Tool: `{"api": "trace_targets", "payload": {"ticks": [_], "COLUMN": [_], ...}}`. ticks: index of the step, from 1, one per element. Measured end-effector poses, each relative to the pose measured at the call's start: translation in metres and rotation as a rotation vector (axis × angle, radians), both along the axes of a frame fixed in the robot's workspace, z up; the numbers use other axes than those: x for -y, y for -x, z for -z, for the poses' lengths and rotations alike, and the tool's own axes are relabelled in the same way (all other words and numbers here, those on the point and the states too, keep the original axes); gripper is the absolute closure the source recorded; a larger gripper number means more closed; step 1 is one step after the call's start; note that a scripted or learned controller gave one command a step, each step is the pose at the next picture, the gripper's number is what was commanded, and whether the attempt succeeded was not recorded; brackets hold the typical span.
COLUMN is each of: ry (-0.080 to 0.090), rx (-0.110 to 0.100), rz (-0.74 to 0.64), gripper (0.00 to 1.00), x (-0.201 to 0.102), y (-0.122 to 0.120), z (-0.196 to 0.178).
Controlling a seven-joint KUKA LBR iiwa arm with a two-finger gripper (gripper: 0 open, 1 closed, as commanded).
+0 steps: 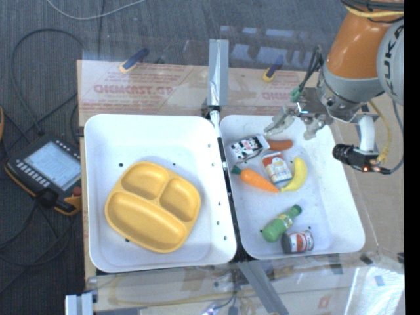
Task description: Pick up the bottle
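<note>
Arm poised over the far end of the right bin (341,176).
The gripper (296,120) hangs with fingers spread wide, holding nothing, above a sausage (281,145); the green bottle (281,224) lies well apart at the near end, beside a dark can (298,242).

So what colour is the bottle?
Green, with a darker green cap; the bottle shows in the camera view, lying in the right bin.
</note>
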State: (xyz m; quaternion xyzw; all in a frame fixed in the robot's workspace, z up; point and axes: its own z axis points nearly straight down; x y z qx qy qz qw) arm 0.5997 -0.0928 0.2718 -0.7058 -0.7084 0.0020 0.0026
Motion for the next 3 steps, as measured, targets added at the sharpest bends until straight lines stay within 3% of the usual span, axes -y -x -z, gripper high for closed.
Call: {"api": "trace_targets", "payload": {"ticks": [1,2,3], "ry": [-0.001,-0.005,0.009], "rx": [0.0,0.004,0.022], "rz": [-0.17,-0.41,-0.369], "gripper": [0.0,0.0,0.0], "x": [0.062,0.127,0.046], "y": [0.046,0.092,0.11], "z": [0.059,0.171,0.182]}}
